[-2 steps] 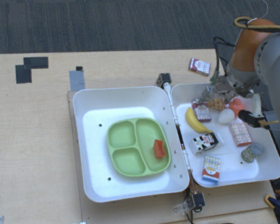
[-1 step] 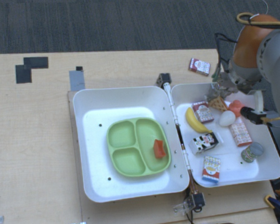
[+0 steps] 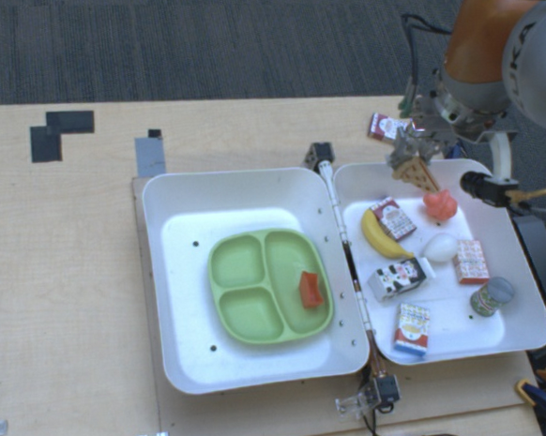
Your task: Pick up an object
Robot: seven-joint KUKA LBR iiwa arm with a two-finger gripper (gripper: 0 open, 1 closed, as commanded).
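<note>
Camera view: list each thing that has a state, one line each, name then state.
gripper: raised over right bin's far edge, gripping a brown cone-like item
green tray: flat in left bin, orange piece in right compartment
banana: lying in right bin
can: on its side

- One camera sat fixed above the bench (image 3: 63, 304), looking down at a slant.
- It took in both white bins (image 3: 185, 360) fully, from moderate height.

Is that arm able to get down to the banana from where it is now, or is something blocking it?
Probably yes. The banana lies uncovered in the right bin, nothing on top. The small carton touching its side might crowd the jaws. The gripper is above the bin's far edge.
</note>
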